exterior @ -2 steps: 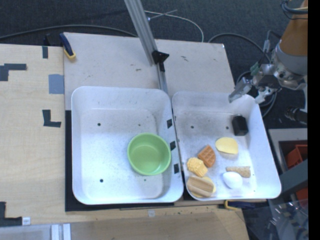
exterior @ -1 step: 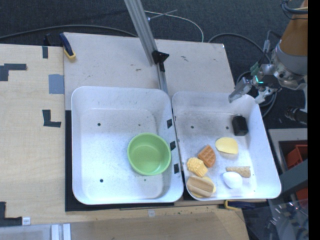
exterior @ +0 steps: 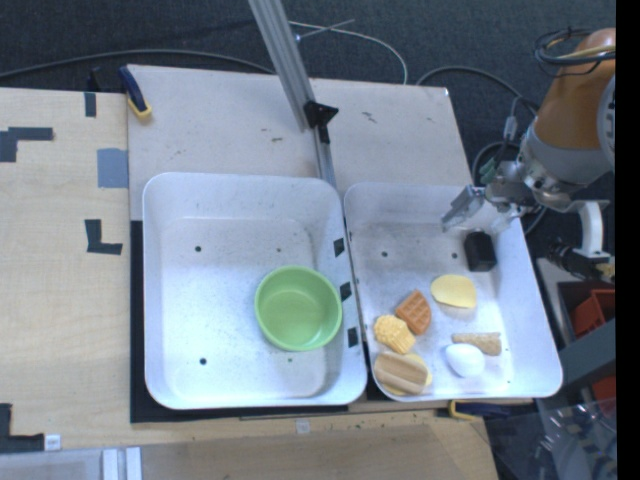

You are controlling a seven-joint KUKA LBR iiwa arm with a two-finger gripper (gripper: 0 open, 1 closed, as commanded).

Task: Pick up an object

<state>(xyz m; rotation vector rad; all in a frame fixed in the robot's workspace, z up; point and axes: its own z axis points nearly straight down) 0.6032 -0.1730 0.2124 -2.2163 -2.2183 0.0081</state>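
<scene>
My gripper (exterior: 464, 212) is hanging at the right of the frame, over the upper corner of the right bin (exterior: 400, 230), and I cannot tell if it is spread or pressed together; nothing is showing inside it. The things to pick are lying in the lower part of this bin: a yellow flat piece (exterior: 454, 291) nearest to me, then an orange waffle piece (exterior: 414, 311), a corn piece (exterior: 394, 334), a bun (exterior: 402, 373), a white egg (exterior: 464, 360) and a tan cone (exterior: 478, 343). A green bowl (exterior: 297, 309) is sitting in the left bin (exterior: 200, 258). I am judging the crowding as the main risk: the pieces are lying close, some touching, so coming down on one may push its neighbour or catch two. The yellow piece is looking thin, so it may slip away; the egg may roll. My wrist is covering the bin's upper right corner, and the food is too small to name surely.
</scene>
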